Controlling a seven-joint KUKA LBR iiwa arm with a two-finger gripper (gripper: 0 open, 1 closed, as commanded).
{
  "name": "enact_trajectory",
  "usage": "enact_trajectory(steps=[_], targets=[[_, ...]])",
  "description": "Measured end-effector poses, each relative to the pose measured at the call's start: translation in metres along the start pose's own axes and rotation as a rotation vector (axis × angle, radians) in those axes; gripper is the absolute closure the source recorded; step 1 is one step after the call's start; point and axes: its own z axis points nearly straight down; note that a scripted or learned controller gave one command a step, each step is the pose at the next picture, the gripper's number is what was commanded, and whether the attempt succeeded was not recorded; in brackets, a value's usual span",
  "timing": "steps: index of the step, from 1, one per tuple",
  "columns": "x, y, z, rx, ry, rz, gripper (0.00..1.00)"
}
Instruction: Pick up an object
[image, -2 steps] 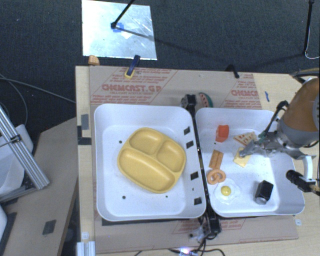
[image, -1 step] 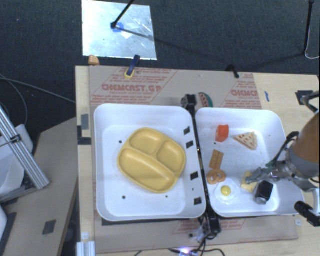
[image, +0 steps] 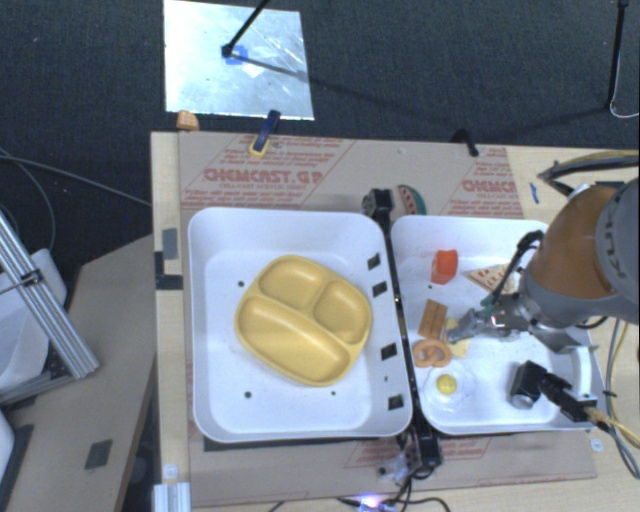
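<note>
Risk, left side of the right bin first: tan block (image: 432, 318) and pretzel-like ring (image: 432, 352) sit touching or nearly so, close against the divider wall. A grab there could catch both, or push one into the wall and skid off. The ring is flat and low, so the hand may close over it and come up with nothing. The hand (image: 462, 328) hovers low just right of the block, pointing left at it. I can't tell whether it is apart or together, and nothing visible is held. My guess for the target is the tan block or the ring, both lying loose on the bin floor. The bulky wrist also hides the hand from this side, so a miss would be hard to spot.

Containers, left to right on the worktop (image: 330, 170):
- Left bin (image: 215, 260): one yellow divided plate (image: 303, 318), three compartments with nothing in them, sitting roughly central and turned at an angle.
- Right bin (image: 480, 385): tan block, ring below it, small fried-egg toy (image: 446, 385) near the front, orange block (image: 444, 265) toward the back, and a pale wedge (image: 487, 277) just right of that, near the arm.
</note>
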Motion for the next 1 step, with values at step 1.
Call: enact_trajectory(steps=[1], targets=[[-0.0667,-0.0429,-0.0003,0.002,0.002,0.011,0.0]])
